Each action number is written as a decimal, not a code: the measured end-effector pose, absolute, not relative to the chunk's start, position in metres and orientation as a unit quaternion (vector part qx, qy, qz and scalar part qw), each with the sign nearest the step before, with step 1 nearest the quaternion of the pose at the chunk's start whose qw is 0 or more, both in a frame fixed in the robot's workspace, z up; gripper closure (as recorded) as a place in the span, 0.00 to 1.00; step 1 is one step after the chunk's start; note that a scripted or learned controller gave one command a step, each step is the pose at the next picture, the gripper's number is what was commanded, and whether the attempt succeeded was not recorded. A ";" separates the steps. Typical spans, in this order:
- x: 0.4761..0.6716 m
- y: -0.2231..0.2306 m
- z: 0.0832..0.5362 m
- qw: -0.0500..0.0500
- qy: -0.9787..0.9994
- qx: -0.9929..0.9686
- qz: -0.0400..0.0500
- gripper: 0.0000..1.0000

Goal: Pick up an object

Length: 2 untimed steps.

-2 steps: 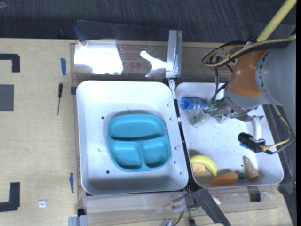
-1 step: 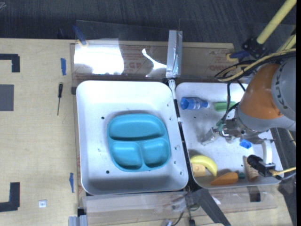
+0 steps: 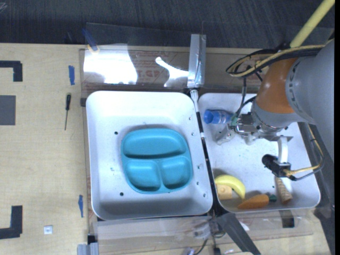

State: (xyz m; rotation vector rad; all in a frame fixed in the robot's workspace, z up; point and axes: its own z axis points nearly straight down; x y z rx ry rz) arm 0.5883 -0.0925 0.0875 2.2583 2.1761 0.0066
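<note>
Pale wooden bench [image 3: 37,158], dark floor [image 3: 133,4]

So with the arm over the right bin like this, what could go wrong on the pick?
1. The gripper sits near the divider wall, by the blue bottle in the right bin's top-left corner; a descent there could hit the wall or just nudge the bottle away.
2. The banana, carrot and a brown item crowd the lower edge, so a grasp there may catch two things or the rim.
3. The loose cable hangs over the bin and could snag.
</note>
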 end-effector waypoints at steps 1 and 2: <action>0.605 -0.120 0.087 0.002 0.644 0.765 0.002 0.00; 0.478 -0.114 0.088 -0.002 0.648 0.761 -0.001 0.00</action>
